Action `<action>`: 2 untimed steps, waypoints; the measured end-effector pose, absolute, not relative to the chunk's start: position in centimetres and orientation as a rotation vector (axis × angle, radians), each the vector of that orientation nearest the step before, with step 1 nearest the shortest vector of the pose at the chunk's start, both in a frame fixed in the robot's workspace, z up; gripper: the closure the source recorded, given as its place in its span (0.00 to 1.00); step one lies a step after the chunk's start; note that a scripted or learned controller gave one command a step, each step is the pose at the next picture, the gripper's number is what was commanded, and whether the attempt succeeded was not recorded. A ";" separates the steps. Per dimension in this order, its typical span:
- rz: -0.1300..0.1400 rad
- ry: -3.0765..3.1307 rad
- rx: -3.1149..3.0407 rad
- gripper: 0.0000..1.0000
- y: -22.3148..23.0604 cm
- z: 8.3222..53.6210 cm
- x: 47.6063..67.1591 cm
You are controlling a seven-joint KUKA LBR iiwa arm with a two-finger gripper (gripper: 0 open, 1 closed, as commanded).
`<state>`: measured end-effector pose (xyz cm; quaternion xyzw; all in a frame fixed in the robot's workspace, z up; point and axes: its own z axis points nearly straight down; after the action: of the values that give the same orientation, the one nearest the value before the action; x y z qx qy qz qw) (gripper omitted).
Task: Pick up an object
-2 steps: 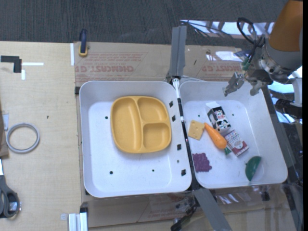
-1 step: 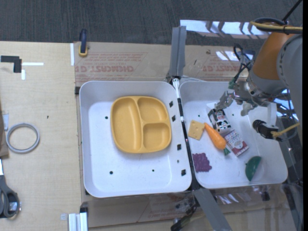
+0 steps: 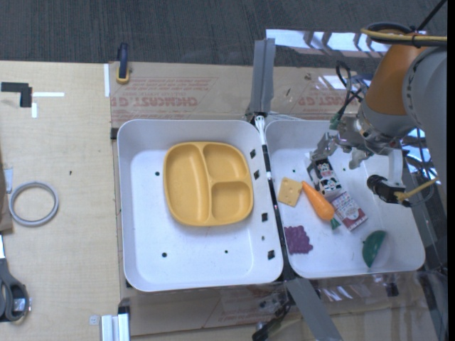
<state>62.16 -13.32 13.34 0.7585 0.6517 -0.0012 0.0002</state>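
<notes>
My gripper [image 3: 323, 155] hangs over the back of the right bin [image 3: 409, 261], on the grey arm with the orange band [image 3: 391, 84]. Just below it lies a small black-and-white carton [image 3: 326, 179], touching or nearly touching the gripper's tip. An orange carrot [image 3: 318, 199] lies slantwise beside the carton. A red-and-white packet [image 3: 348, 211] sits right of the carrot. Left of the carrot is a yellow cheese slice [image 3: 289, 192]. A purple grape bunch [image 3: 298, 239] is near the bin's front left, and a green piece [image 3: 373, 247] near the front right.
The left bin [image 3: 142, 261] holds a yellow divided plate [image 3: 208, 183]. A divider wall [image 3: 269, 190] separates the bins. On the bench at left lie a grey ring [image 3: 32, 203] and some tools. Cables trail beside the arm [image 3: 387, 187] over the right bin.
</notes>
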 end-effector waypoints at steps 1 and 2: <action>-0.006 1.902 2.503 0.00 -11.2 9.1 60.3; -0.010 1.904 2.501 1.00 -11.3 10.0 60.3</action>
<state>60.29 -11.26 9.95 0.7957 0.6057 -0.0031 -0.0009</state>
